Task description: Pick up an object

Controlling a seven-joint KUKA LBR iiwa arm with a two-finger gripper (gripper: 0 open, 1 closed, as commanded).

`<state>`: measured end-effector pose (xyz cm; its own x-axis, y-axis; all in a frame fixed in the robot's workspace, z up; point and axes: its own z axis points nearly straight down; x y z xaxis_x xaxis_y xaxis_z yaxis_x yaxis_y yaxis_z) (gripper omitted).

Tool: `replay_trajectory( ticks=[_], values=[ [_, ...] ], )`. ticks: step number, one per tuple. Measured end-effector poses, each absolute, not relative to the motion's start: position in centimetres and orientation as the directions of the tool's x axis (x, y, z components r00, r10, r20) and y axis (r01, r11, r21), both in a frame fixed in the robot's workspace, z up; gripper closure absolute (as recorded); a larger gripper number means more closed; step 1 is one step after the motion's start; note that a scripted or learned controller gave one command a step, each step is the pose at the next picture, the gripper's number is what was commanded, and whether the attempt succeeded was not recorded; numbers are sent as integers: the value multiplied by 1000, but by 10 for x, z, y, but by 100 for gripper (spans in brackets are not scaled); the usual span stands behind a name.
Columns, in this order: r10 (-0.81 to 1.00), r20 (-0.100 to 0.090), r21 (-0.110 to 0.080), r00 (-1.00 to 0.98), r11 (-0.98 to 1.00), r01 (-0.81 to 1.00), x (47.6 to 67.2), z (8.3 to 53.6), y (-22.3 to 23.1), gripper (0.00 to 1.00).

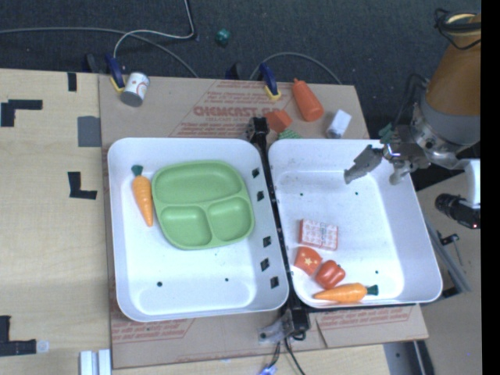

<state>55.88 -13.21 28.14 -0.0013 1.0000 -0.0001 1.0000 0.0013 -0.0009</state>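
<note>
Arm: a grey robot arm with an orange band (461,73) reaches in from the right, its wrist above the right bin's upper right corner.
Gripper: the gripper (380,165) hangs over the upper right part of the right bin, its two grey fingers (359,166) spread apart, with nothing between them.
Right bin: a shallow white bin (410,233) holds four small things, all gathered in its lower half and well apart from the gripper.
Pink block: a flat pink block with a grid pattern (319,233) lies near the middle of the right bin.
Red peppers: two small red peppers (319,266) lie touching each other just below the pink block.
Lower carrot: an orange toy carrot with a green tip (344,292) lies along the right bin's bottom wall, just below the peppers.
Left bin: a second white bin (187,299) sits beside the first, the two meeting at a black divider strip.
Green plate: a green plate with three compartments (203,204) lies in the upper middle of the left bin.
Left carrot: another orange carrot (142,196) lies just left of the green plate, green end pointing up.
Behind the bins: an orange bottle-shaped toy (307,101), a small orange piece (278,119), a small white cube (339,123) and a little white can (135,88) rest on the cardboard sheet.
Clamps: two blue and yellow clamps (270,84) grip the cardboard's far edge.
</note>
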Motion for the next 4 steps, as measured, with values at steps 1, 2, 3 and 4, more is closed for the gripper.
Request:
replay_trajectory(
  ticks=[1,2,3,4],
  values=[
    [1000,1,-4,-2,2,1000,543,186,-93,0],
    [1000,1,1,0,0,1000,511,86,-97,0],
    [1000,-2,7,-1,1,1000,486,86,-104,0],
    [1000,-1,7,0,0,1000,486,96,-104,100]
  ],
)
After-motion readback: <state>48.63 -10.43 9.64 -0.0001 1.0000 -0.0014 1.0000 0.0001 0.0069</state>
